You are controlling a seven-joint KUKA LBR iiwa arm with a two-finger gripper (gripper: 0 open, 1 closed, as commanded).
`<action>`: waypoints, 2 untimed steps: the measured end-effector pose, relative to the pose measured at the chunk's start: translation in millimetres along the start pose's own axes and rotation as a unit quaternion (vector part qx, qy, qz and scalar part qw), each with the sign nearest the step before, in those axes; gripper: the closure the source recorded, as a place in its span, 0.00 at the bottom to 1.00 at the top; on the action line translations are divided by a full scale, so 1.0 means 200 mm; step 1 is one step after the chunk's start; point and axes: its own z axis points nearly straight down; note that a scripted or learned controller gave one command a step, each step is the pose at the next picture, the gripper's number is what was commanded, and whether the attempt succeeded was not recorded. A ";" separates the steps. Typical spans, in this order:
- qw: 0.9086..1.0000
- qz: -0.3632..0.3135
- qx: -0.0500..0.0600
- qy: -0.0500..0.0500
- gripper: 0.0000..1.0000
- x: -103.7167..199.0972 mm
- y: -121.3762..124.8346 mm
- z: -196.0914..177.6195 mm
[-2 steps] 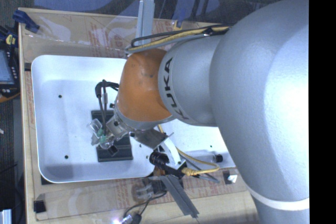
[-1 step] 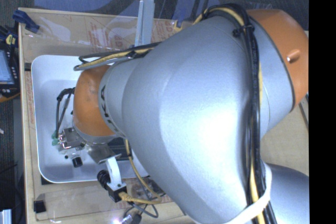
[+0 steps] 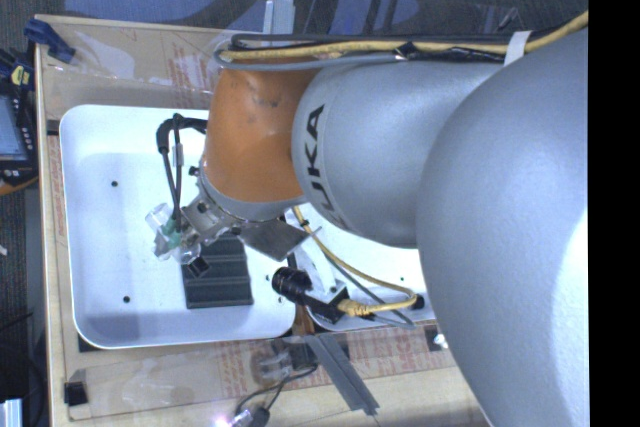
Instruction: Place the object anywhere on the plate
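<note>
The arm (image 3: 400, 155) hides most of the right bin (image 3: 385, 265)

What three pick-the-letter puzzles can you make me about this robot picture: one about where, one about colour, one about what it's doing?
1. Where is the end effector?
A. Over a white bin
B. Over the dark floor
C. Outside the bench

2. What colour is the band on the arm?
A. Green
B. Orange
C. Purple

3. What is the arm doing?
A. Lying flat on the floor
B. Folded away off the bench
C. Reaching over the bench

Answers:
1. A: the end effector hangs above the bin.
2. B: the band is orange.
3. C: the arm stretches in across the bench.
</note>
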 end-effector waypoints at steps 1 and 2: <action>1.000 -0.031 0.003 0.001 1.00 -0.11 0.31 0.54; 0.989 0.146 -0.001 0.002 1.00 -0.40 0.37 0.69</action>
